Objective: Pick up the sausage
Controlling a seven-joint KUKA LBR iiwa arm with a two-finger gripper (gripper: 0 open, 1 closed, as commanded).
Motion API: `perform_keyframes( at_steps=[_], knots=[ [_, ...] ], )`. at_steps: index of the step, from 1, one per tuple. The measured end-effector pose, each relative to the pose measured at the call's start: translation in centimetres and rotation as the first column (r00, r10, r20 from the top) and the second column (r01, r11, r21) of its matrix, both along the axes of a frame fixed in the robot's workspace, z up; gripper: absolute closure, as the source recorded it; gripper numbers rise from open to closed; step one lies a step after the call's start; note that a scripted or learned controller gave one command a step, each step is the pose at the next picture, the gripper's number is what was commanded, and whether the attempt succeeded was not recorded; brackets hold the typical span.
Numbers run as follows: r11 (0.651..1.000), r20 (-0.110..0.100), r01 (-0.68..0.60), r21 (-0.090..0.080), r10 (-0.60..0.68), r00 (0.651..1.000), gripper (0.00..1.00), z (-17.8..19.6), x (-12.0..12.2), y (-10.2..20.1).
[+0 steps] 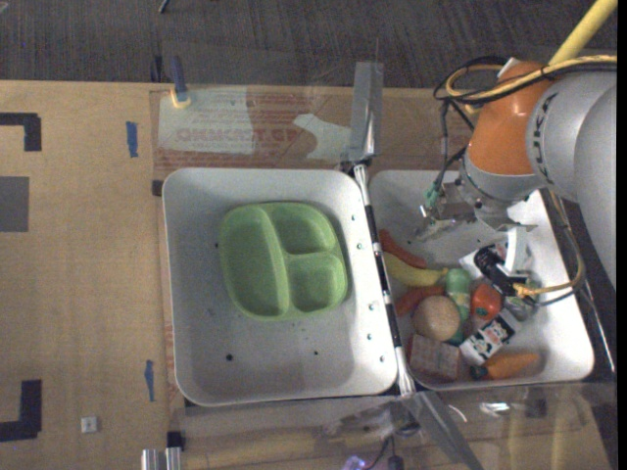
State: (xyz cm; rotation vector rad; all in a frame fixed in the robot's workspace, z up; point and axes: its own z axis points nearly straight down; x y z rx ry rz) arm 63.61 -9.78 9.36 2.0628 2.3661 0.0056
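The grey arm's two-finger pincer [453, 225] hangs low in the right shallow white bin [573, 355]; whether it is spread or pressed together I cannot tell. The slim red sausage [404, 251] lies by that bin's left wall, just above the yellow banana [413, 272] (the two nearly touch). A clean grasp would straddle the sausage across its width, descending clear of the banana and wall.

Legible text: "KUKA" lettering on grey arm [578, 135], running vertically near the orange band, partly readable. Faint reddish print on taped cardboard sheet [245, 130] above the left bin; characters too washed out to read. Small black-and-white packet [488, 339] in right bin carries markings, illegible.
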Motion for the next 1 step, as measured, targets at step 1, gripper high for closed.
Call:
perform_keyframes(
  at_steps=[1],
  knots=[
    [1.000,0.000,0.000,0.000,0.000,1.000,0.00,-0.01,-0.01,0.00]
  ],
)
